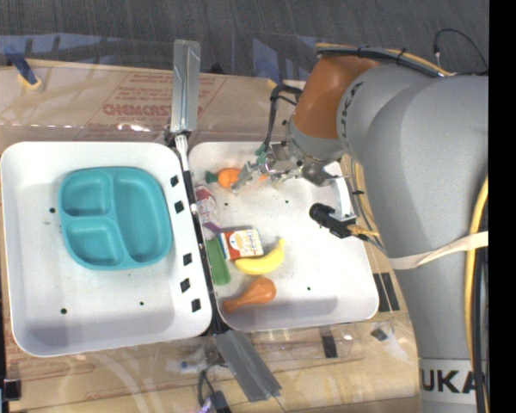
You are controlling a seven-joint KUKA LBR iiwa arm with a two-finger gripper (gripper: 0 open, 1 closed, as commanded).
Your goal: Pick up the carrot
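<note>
The carrot (230, 177) lies in the right bin's (348, 269) far left corner, beyond the banana (261, 260), with the end effector (260, 169) just beside it, its grip state unclear, so lifting seems undone.

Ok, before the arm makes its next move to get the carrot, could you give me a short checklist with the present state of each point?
1. Carrot in view and lying in the right bin: ok, near the bin's far left corner.
2. Gripper close to the carrot: ok, its tip is just beside it.
3. Carrot already held between the fingers: cannot tell.
4. Room around the carrot: ok; the banana and the juice box lie nearer the camera, apart from it.
5. Clearance to the bin wall: not ok, the carrot lies close to the divider side.
6. Left bin's blue tray out of the way: ok.
</note>
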